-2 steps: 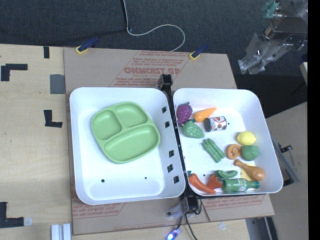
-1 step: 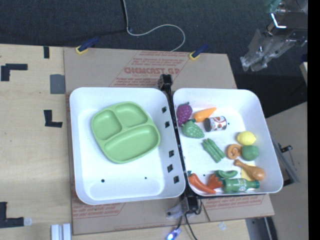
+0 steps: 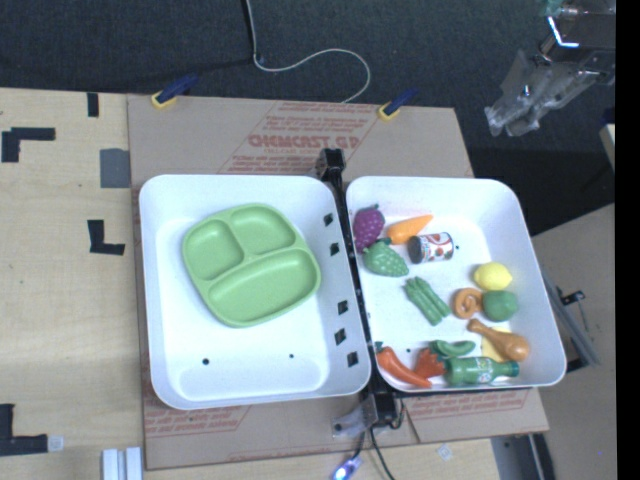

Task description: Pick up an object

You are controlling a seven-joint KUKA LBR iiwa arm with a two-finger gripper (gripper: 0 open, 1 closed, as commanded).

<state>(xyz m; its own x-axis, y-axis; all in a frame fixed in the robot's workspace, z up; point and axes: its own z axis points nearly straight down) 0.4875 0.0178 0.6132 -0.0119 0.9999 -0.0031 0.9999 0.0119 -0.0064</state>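
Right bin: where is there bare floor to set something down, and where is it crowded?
Right bin: bare along the far wall and right corner, above the can and lemon. Crowded at the near edge around the green bottle. Left bin: bare around the green plate.

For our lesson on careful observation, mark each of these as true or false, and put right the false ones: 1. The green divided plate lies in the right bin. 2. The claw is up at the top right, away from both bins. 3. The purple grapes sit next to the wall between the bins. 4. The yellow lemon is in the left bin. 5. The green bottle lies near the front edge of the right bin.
1. False: the green divided plate lies in the left bin.
2. True: the claw is beyond the right bin.
3. True: the purple grapes are there.
4. False: the yellow lemon is in the right bin.
5. True: the green bottle lies there.
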